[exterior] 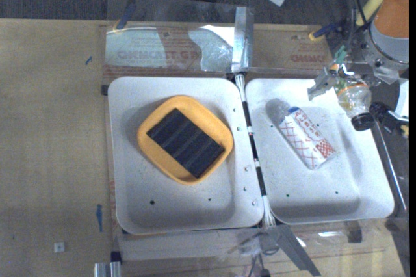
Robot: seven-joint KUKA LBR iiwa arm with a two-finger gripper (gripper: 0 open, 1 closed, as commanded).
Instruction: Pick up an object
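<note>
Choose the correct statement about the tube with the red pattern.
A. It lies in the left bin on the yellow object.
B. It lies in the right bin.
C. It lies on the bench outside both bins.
B: the tube lies slantwise on the floor of the right bin; the yellow object sits alone in the left bin.

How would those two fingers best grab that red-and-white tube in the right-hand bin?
Probably from straight above, across the middle of the tube. It lies flat and slanted in the right bin, long and narrow, so the fingers should close on its long sides, turned to match its slant.
</note>
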